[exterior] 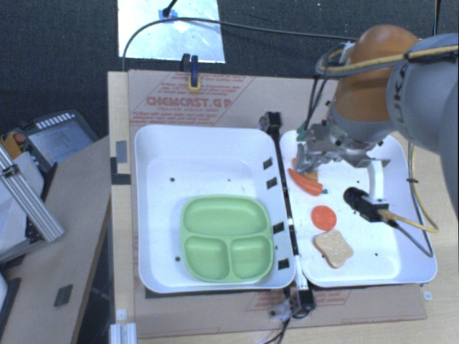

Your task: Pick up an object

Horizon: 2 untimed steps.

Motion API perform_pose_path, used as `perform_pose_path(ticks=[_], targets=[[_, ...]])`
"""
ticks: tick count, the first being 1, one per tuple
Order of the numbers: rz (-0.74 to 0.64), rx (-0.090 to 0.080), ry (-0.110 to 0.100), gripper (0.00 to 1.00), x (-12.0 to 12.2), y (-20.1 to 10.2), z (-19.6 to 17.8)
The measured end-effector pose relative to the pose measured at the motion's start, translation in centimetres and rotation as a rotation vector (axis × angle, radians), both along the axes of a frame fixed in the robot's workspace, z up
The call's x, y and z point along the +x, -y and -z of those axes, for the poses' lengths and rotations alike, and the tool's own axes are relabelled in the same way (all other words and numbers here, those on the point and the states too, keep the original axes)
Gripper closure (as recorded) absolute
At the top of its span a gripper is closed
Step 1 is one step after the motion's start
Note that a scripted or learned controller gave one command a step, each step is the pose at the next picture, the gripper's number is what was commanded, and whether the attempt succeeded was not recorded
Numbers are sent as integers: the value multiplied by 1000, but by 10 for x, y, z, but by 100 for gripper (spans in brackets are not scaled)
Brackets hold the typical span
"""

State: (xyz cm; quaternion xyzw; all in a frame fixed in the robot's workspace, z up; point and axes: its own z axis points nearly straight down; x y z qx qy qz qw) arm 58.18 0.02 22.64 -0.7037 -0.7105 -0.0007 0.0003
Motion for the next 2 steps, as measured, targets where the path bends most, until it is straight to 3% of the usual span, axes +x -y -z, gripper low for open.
perform_pose_path(ticks=[2], targets=[[-1, 1, 1, 100, -15, -98, -8]])
